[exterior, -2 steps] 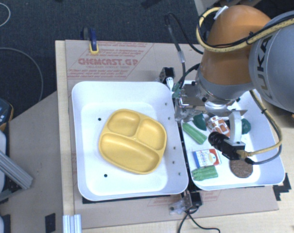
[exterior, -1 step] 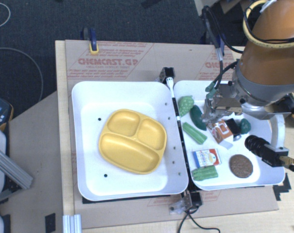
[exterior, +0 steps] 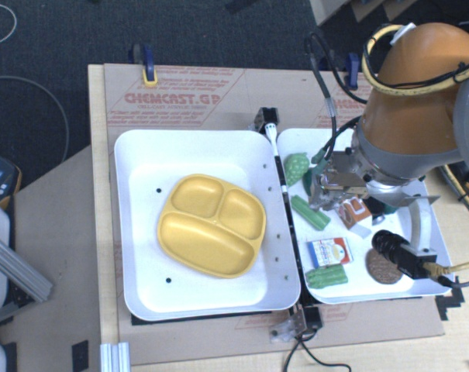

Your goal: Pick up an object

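Note:
My gripper (exterior: 325, 191) hangs low over the left part of the right bin (exterior: 426, 225), under the grey and orange arm. Just below it lies a long green piece (exterior: 309, 212). A lumpy green thing (exterior: 296, 166) rests to its upper left, by the bin's wall. An orange and white item (exterior: 355, 211) sits right of the gripper, partly hidden by the wrist. Nearer the front are a small red, white and blue box (exterior: 329, 250), a flat green piece (exterior: 327, 276) and a brown disc (exterior: 382, 269). Nothing shows as held.
The left bin (exterior: 141, 177) holds a yellow divided plate (exterior: 211, 225). A ridge where the two bins meet (exterior: 284, 208) runs just left of the gripper. Cardboard (exterior: 172, 95) lies under both bins.

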